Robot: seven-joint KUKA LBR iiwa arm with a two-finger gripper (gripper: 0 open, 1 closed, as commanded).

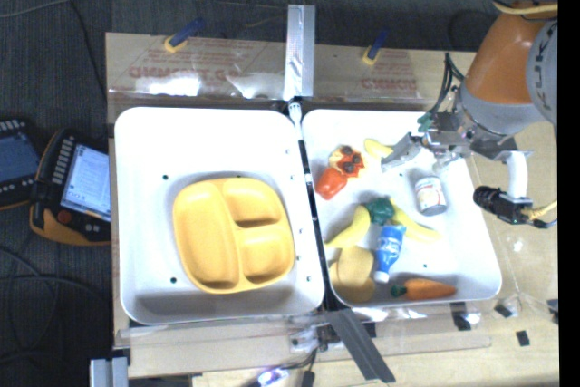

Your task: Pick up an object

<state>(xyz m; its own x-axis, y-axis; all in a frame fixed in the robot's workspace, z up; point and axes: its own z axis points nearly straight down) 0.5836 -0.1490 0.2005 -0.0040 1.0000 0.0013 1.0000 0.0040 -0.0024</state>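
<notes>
My gripper [420,160] hangs over the back of the right bin [485,236], open, with nothing between its fingers. Just in front of it stands a small white jar [430,195] with a red label, apart from the fingers. To its left lie a red and orange pepper [335,173] and a small yellow piece [376,146]. Nearer the front are a banana [356,225], a green item [381,210], a blue bottle [390,250], a carrot [428,289] and a tan lump [353,273].
The left bin [145,149] holds a yellow divided plate [236,233]. A ridge [306,186] separates the two bins. A handheld pendant [72,188] lies off the bench at the left.
</notes>
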